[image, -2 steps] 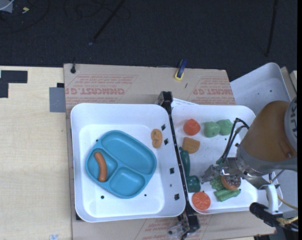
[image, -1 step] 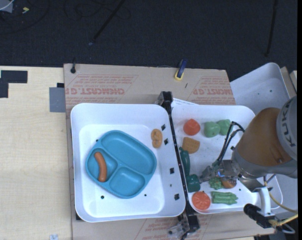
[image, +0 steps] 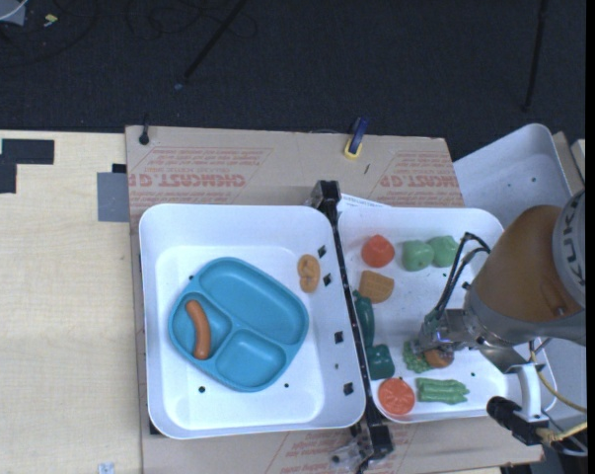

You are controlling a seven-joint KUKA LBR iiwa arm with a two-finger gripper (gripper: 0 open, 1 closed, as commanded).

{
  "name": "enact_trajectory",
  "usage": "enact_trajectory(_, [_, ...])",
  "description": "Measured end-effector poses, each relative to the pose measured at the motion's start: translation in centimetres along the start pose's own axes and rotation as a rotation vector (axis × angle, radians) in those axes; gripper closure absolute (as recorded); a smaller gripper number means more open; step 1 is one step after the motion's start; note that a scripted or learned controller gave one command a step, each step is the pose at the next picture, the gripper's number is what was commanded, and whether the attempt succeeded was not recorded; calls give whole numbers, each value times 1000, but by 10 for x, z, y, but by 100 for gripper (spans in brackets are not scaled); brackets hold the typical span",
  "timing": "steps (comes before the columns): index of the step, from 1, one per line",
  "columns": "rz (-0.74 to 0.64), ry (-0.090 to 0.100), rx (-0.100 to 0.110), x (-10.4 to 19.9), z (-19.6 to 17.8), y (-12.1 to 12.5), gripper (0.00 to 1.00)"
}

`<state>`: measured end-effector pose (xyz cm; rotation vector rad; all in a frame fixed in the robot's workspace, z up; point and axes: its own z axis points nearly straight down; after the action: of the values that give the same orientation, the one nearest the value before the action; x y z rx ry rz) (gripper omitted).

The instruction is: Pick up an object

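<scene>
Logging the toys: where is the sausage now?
The sausage lies in the left compartment of the blue tray, inside the left bin.

Even overhead light, bright on the white bins (image: 233, 227), dim over the dark floor (image: 277, 47); soft shadows, slightly grainy, mild blur.

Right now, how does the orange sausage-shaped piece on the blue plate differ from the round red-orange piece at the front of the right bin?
The orange sausage-shaped piece is long and slightly curved; the round red-orange piece is a flat disc. The sausage lies in a compartment of the blue divided plate in the left bin; the disc lies directly on the right bin's floor. Both are small toy-like foods.
</scene>
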<state>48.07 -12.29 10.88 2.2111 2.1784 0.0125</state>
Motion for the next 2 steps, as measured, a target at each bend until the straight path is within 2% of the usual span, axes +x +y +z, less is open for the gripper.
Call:
enact_trajectory(1, [-15,22,32,3,-43,3,100])
enact_trajectory(2, [-15,21,31,5,-91,-4,100])
